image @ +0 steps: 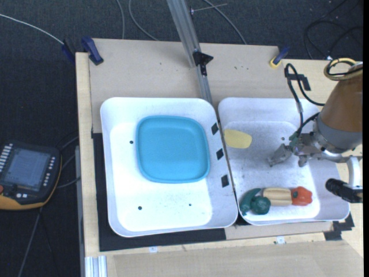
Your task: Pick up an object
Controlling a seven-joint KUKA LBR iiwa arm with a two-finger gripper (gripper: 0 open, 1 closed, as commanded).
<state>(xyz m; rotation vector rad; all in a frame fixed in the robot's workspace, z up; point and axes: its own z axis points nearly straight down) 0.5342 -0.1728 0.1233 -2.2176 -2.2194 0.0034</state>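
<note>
Two shallow white bins sit side by side on the tan bench (pixel 144 68), seen from above at a slant. Left bin (pixel 115 172) holds a square light-blue plate (pixel 173 149), lying flat near the bin's middle and toward its far side. Right bin (pixel 253 111) holds a small pale-yellow piece (pixel 237 138) near its left wall, and along its near edge a row of three things: a dark green rounded object (pixel 255 203) at the left, a tan wooden-looking cylinder (pixel 278 196) lying on its side in the middle and touching the green one, and a red-orange object (pixel 301 196) at the cylinder's right end. The grey arm with its orange band (pixel 346 105) comes in from the right, over the right bin. Its gripper (pixel 291 156) hangs above bare bin floor, with its fingers (pixel 279 157) spread apart and nothing between them; it is well apart from the yellow piece and short of the row at the near edge. A metal post (pixel 184 22) slants down from the top of the view to the gap between the bins. Blue clamps (pixel 91 49) grip the bench's far left corner, and a teach pendant (pixel 26 175) lies on the dark floor at the left.
</note>
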